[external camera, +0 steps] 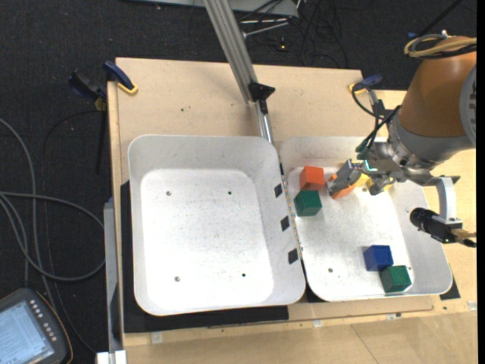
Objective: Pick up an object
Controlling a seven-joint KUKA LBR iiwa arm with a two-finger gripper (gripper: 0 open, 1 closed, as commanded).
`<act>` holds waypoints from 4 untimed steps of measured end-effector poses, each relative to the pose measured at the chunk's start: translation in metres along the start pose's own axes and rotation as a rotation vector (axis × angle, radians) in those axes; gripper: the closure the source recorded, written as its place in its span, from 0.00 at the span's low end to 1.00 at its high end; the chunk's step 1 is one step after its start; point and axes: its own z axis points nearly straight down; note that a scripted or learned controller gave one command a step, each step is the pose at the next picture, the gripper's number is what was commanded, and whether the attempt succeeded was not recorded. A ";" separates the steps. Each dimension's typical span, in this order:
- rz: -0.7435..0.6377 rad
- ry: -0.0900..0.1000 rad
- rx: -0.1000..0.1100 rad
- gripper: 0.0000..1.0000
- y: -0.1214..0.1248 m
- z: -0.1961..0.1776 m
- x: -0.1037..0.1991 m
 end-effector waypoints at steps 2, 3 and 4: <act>0.004 0.000 0.002 0.00 0.001 0.057 -0.009; 0.003 0.000 0.003 0.00 0.008 0.113 -0.014; 0.002 -0.001 -0.001 0.00 0.008 0.140 -0.014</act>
